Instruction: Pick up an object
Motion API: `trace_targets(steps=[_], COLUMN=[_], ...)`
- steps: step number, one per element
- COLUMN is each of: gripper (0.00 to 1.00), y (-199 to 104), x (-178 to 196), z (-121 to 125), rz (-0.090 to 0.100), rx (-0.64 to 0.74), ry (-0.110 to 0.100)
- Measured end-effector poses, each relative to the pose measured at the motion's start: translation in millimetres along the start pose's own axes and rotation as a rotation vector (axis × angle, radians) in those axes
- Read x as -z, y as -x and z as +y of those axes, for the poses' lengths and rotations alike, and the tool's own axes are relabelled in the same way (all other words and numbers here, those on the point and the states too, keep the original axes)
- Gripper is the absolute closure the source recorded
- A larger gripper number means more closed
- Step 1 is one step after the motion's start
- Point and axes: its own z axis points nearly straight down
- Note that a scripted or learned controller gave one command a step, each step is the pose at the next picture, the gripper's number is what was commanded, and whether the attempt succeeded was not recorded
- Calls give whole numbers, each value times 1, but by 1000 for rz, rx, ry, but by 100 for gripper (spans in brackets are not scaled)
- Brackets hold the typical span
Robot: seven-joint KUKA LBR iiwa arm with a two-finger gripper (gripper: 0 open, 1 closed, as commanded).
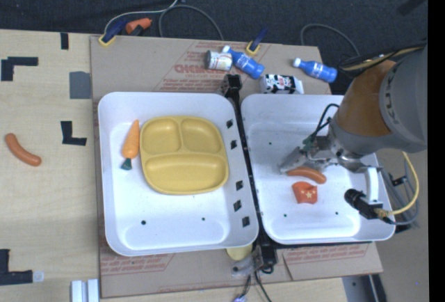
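In the right bin [278, 120] lie a small red-orange sausage [306, 174] and, just in front of it, a red chunky toy piece [304, 192]. My gripper [297, 161] is low in this bin, right over the sausage's back-left end and touching or nearly touching it. The grey arm with its orange band [365, 106] comes in from the right. In the left bin [115, 154] a yellow divided plate [184, 154] sits with a toy carrot [131, 140] along its left side.
Behind the bins on the cardboard lie two blue bottles [247, 64] [316, 69], a small white can [219, 59] and a black-and-white item [281, 83]. Another sausage [22, 149] lies on the bench far left. Cables trail at the back.
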Motion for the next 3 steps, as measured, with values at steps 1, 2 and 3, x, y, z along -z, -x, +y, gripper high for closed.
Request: trace_targets(steps=[1, 2, 3], gripper=[0, 100, 100], y=[-32, -30, -86], x=[0, 10, 102], z=[-49, -48, -34], rz=[-2, -4, 5], rx=[2, 1, 10], ry=[4, 4, 2])
